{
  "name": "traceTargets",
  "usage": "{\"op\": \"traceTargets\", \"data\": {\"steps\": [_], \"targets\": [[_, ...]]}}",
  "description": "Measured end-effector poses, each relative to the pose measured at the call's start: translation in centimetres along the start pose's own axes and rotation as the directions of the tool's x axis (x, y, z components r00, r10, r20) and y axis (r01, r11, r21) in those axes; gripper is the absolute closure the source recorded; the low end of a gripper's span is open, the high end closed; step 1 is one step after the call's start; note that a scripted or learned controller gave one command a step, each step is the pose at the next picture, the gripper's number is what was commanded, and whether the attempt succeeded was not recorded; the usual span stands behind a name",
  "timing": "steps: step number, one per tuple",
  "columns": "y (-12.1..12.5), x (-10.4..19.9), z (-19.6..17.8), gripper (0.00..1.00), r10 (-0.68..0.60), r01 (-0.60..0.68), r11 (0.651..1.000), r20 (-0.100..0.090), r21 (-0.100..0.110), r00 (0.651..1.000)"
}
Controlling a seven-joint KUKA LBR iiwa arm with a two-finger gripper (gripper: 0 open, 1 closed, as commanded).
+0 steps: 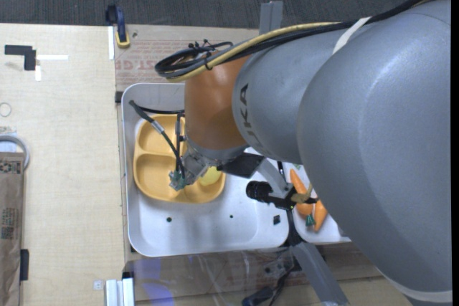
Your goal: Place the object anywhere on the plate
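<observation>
fingers (177, 181): state unclear (too small) | over yellow plate (154, 167) | white bin (215, 229)

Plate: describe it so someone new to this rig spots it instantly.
Start at the left white bin. The plate lies in its upper part, under the arm's orange band, with the tool over its right side. It is yellow, with a ridge dividing it into compartments, the only yellow dish there; the orange pieces sit in the other bin.

Yellow divided plate (154, 167) in left bin (215, 229)
</observation>
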State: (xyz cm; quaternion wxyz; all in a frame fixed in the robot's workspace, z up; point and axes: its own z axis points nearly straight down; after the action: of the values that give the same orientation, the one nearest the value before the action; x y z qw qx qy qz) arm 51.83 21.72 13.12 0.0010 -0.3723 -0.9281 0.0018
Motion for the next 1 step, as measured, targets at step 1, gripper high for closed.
{"op": "traceTargets", "data": {"steps": [1], "targets": [[4.48, -2.89, 2.60, 1.00, 0.237, -0.237, 0.971, -0.002, -0.023, 0.972]]}}
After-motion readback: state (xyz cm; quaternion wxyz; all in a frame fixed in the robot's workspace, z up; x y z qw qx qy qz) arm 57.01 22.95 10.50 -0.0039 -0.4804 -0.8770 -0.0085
